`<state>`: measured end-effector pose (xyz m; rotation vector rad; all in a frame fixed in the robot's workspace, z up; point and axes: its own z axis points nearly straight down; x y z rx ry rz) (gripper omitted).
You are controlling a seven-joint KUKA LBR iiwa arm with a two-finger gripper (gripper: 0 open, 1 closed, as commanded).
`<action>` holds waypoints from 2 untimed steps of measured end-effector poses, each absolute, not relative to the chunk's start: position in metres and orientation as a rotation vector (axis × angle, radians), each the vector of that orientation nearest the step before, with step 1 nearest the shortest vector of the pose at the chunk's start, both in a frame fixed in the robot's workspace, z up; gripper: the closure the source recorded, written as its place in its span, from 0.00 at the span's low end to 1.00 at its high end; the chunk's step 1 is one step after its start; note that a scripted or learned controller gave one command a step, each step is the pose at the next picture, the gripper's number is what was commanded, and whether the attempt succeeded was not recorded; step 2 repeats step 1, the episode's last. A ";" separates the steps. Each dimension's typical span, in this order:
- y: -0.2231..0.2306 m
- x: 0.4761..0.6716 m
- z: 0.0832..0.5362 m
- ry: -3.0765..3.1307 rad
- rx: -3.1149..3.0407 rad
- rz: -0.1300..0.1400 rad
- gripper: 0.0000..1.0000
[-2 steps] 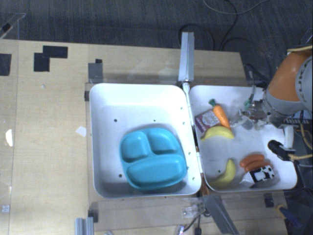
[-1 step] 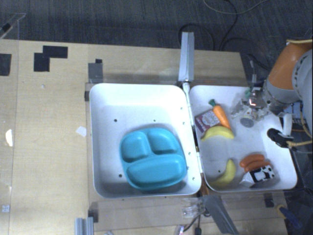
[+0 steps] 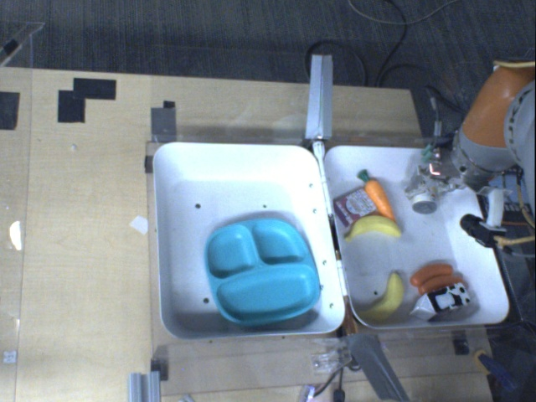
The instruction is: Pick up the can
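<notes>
Can (image 3: 423,198) lies on its side in the right bin's (image 3: 494,308) upper part, at my hand (image 3: 435,172) — whether it's wide or gripping, I cannot tell. Step in hand: the grasp — next I'd need a firm hold, then lift.

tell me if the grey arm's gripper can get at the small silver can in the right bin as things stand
Probably yes: the gripper sits right at the small silver can near the right white bin's far edge, with nothing lying between them.

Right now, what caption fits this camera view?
Robot gripper at a silver can in the right bin, near a carrot and bananas.
</notes>
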<state>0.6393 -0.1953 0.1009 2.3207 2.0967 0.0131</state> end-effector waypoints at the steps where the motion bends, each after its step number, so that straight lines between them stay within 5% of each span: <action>1: -0.122 0.634 0.197 1.910 2.489 0.007 1.00; 2: -0.122 0.634 0.197 1.910 2.489 0.007 1.00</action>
